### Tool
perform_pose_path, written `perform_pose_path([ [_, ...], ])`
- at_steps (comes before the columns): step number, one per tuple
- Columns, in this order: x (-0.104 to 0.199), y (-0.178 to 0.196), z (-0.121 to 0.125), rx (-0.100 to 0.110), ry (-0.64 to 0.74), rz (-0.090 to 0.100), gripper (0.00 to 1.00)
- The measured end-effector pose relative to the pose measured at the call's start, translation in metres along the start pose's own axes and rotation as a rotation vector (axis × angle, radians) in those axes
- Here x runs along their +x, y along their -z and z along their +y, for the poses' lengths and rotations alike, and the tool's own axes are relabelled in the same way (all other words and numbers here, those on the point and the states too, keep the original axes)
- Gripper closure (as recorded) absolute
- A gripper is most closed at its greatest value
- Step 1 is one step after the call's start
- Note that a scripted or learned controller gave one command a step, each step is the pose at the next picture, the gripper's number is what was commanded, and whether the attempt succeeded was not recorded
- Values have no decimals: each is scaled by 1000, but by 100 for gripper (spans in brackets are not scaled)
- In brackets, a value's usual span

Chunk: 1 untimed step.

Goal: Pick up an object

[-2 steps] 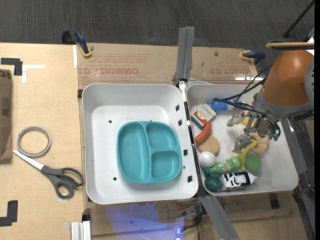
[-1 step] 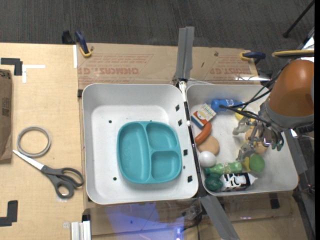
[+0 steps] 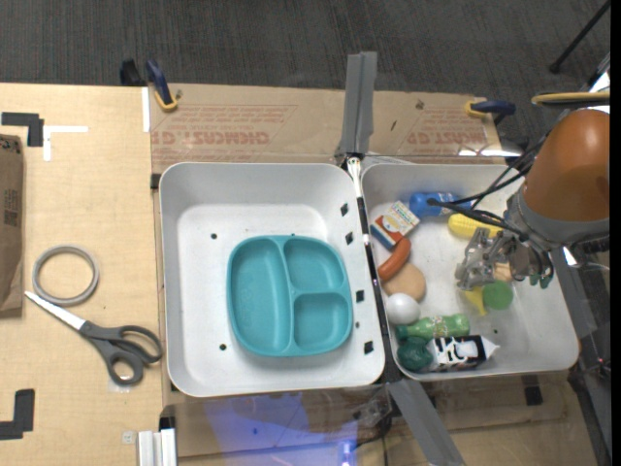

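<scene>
overhead view of two white bins. the left bin (image 3: pixel 184 260) bears a teal divided plate (image 3: pixel 289 294). the right bin (image 3: pixel 543 343) holds the candidate objects: a blue item (image 3: pixel 427 203), a yellow item (image 3: pixel 471 226), a small carton (image 3: pixel 395 222), a sausage (image 3: pixel 394 256), a tan ball (image 3: pixel 408 282), a white ball (image 3: pixel 402 309), green pieces (image 3: pixel 427 330) and a black-and-white item (image 3: pixel 458 350). the gripper (image 3: pixel 482 270) hangs just beside a green ball (image 3: pixel 498 296), right of the tan ball; whether its grip is open or closed cannot be told. scissors (image 3: pixel 107 338) and a tape roll (image 3: pixel 65 274) lie left of the left bin.
</scene>
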<state>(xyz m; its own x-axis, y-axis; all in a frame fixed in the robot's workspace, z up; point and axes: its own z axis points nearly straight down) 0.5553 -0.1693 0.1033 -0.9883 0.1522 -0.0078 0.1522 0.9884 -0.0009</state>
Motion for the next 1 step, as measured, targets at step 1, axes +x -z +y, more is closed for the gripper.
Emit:
perform_pose_path([
  [1,74,0,46,-2,-191,-34,100],
])
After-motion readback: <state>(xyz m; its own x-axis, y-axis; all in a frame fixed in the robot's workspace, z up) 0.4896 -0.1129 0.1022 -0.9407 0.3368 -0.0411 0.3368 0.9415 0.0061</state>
